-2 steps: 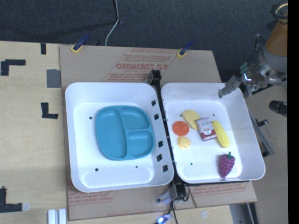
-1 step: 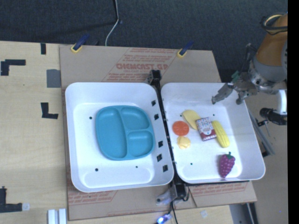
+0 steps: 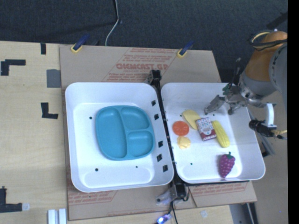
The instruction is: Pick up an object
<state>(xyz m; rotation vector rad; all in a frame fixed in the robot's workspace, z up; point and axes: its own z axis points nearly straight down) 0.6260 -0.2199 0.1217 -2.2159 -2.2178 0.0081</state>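
Note:
The right bin (image 3: 243,171) holds several toy foods: a pale yellow piece (image 3: 190,118), an orange round fruit (image 3: 181,128), a small yellow fruit (image 3: 184,143), a red carton (image 3: 204,128), a yellow corn cob (image 3: 220,133) and a purple bunch of grapes (image 3: 226,164). My gripper (image 3: 220,108) hovers over the bin's far right part, just above and right of the red carton. It is open, its fingers spread with nothing between them.
A blue divided plate (image 3: 125,131) lies in the left bin (image 3: 79,171). Black clips run along the wall between the two bins (image 3: 161,125). The arm's orange band (image 3: 261,59) is at the right edge, and a cable hangs beside the right bin.

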